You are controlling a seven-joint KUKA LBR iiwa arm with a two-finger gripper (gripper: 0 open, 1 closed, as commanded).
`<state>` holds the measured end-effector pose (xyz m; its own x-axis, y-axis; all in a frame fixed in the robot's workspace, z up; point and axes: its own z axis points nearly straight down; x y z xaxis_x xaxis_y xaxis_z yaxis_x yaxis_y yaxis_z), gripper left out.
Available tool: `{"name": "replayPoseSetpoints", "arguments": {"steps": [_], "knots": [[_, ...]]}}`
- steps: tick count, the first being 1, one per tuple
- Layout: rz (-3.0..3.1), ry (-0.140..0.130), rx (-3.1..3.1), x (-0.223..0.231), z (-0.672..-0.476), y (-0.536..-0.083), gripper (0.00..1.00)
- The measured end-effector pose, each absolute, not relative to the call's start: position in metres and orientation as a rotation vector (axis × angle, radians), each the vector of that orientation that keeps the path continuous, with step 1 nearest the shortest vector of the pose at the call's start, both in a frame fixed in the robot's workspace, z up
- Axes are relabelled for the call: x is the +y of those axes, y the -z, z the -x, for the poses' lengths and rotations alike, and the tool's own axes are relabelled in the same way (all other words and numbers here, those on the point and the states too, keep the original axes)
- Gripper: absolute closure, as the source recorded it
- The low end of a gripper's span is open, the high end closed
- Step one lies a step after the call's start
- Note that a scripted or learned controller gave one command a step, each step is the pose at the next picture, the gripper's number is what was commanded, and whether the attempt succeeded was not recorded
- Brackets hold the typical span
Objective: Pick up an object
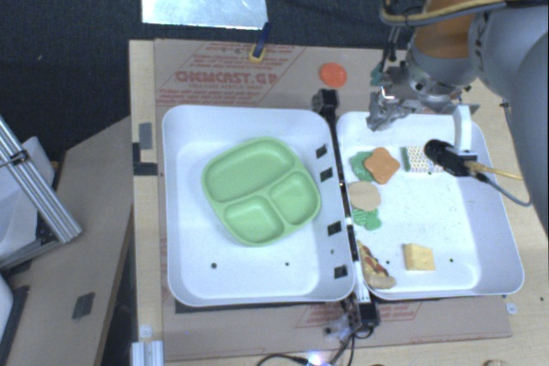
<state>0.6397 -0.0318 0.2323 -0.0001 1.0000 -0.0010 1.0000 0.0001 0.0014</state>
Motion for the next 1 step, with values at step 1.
{"name": "replayPoseSetpoints", "arguments": {"steps": [1], "knots": [[-2.214,-0.002,2.225,-0.0243,-0.64,-0.2345,1.0]]}}
